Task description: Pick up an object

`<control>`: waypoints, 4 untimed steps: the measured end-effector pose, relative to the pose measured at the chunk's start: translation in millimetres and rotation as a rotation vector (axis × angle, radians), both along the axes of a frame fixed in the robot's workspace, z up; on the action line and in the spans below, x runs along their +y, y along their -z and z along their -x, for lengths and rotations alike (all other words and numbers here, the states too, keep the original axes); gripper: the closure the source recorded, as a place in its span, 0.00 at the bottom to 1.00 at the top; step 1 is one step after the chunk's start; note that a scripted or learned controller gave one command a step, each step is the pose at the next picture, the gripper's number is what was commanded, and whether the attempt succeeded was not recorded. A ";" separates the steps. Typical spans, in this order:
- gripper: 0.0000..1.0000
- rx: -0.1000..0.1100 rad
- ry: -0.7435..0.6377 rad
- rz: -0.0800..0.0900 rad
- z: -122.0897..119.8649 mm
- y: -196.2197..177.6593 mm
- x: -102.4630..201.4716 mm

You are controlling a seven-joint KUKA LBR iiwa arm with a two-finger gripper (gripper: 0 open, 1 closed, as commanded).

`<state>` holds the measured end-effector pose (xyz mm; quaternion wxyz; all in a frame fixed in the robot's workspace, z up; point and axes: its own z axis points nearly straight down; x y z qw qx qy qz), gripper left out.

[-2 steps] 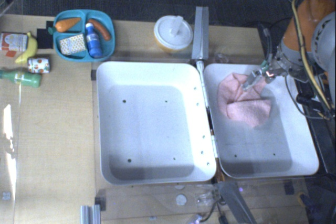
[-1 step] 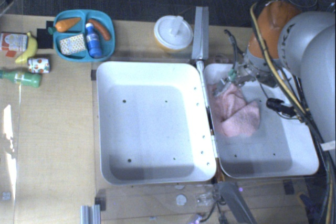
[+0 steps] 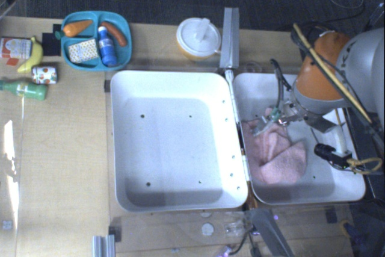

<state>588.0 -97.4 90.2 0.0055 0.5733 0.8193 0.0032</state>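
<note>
Right bin (image 3: 343, 189) holds a pink cloth (image 3: 278, 156) under the hand (image 3: 267, 123), grip state unclear

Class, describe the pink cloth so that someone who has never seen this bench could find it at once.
Start at the two white bins side by side and take the right bin, the one the arm reaches into. The pink cloth lies crumpled on its floor, just below the gripper. It is the only soft, pink thing in either bin.
</note>
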 end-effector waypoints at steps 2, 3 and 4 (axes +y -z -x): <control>0.00 -0.004 -0.083 0.002 19.8 -0.3 -1.2; 1.00 -0.012 -0.084 0.003 16.9 -12.8 -0.4; 1.00 0.006 -0.124 0.000 -40.9 -95.9 28.5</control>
